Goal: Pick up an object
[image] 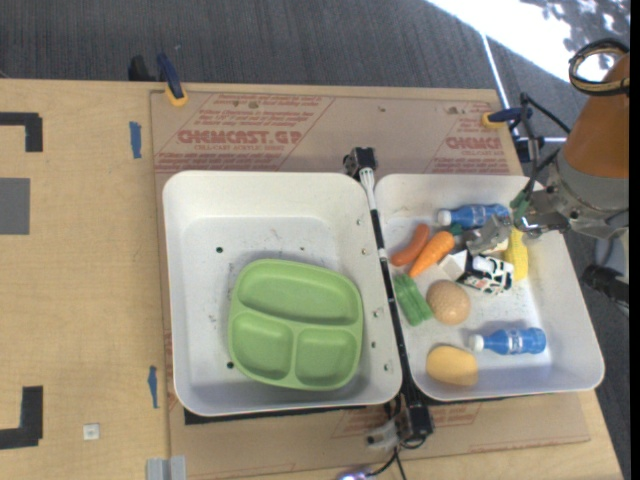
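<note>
On the cardboard-covered table, 2 white bins sit side by side, and the tool hangs low in the right bin among crowded toys, beside a carrot, likely choosing one; its grip I cannot tell.

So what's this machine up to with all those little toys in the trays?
A robot arm reaches in from the right, its gripper low over the right bin. It hangs among a blue bottle, two carrots and a black-and-white toy. Whether it has caught anything is unclear. An egg, a second bottle and a yellow-orange fruit lie nearer the front. The left bin holds a green divided tray.
</note>
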You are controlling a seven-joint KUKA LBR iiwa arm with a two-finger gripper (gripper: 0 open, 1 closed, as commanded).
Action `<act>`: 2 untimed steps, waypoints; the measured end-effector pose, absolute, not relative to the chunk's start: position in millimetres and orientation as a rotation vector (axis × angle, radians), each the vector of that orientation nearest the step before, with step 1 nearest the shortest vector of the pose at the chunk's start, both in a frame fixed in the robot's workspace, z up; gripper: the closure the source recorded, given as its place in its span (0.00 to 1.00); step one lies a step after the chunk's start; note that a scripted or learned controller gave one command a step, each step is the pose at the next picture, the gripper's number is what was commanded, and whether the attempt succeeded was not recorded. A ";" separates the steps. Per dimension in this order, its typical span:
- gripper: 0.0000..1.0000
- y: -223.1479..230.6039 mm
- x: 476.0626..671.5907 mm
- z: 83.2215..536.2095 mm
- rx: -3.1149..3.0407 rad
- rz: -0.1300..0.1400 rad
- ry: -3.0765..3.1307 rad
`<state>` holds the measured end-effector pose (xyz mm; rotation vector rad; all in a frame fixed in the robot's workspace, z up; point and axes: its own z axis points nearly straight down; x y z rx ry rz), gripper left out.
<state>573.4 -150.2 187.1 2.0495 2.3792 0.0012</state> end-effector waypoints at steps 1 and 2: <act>0.00 -197.1 636.9 104.8 2.108 0.016 2.296; 0.00 -156.2 621.1 85.6 1.828 0.002 2.555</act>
